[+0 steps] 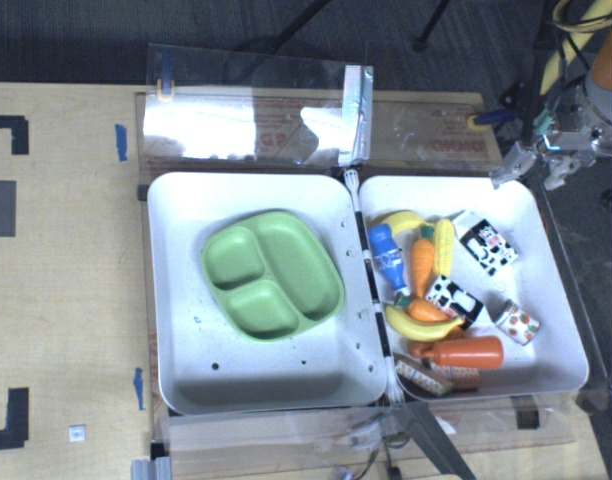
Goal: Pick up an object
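An object to pick has not been chosen yet, as far as we can judge: the toys all lie in the right bin (561, 318), crowded toward its left wall. Nearest to us we see a brown wrapped bar (426, 376) at the front edge, with a red-orange bottle (466, 351) lying on its side just behind it. Next comes a banana (418, 319), with a black-and-white spotted block (454, 299) touching it, and a small patterned can (517, 323) standing apart to the right. Behind these we find a carrot (423, 264), an ear of corn (444, 245), a blue bottle (387, 255) along the divider, and a second spotted block (488, 245) on open floor. In the left bin (176, 348) a green divided tray (273, 273) sits alone.

Farthest back, the gripper (546, 160) hovers beyond the right bin's far right corner, well apart from every toy; we cannot tell how it is set, and nothing is visibly held.

We judge this the approach step, before any grasp. The next move calls for travelling left and forward over the bin, then descending on a piece with free space around it. The small patterned can or the second spotted block look easier to us than the tangled pile.
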`<state>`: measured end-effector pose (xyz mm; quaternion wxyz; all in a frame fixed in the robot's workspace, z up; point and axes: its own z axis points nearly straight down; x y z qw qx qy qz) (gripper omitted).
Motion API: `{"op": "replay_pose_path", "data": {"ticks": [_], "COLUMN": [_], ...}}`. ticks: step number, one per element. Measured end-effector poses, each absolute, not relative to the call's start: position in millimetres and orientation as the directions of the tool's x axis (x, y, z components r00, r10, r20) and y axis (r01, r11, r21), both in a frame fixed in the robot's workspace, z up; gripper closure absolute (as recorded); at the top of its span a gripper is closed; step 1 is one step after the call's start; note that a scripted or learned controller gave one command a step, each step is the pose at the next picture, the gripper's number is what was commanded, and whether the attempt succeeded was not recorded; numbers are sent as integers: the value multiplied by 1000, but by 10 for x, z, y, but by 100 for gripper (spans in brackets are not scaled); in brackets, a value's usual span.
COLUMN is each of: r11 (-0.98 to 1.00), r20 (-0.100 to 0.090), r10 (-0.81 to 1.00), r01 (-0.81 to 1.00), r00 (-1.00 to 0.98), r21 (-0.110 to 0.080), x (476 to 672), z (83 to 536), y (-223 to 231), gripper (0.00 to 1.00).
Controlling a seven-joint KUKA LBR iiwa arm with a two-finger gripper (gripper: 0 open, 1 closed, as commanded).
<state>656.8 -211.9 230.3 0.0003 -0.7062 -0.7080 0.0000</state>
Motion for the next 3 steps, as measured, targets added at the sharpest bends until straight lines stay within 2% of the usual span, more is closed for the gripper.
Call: {"op": "replay_pose_path", "data": {"ticks": [1,2,3], "r11": [-28,110,111], "r20": [0,0,-2], "r10": [1000,994,994], "r01": [1000,994,994], "r00": [28,-110,-111], "r21": [-1,6,8], "x": [6359,6324,6331], "z": [2134,979,1079], "y": [-1827,-2044,-2045], "gripper": [0,0,100]}}
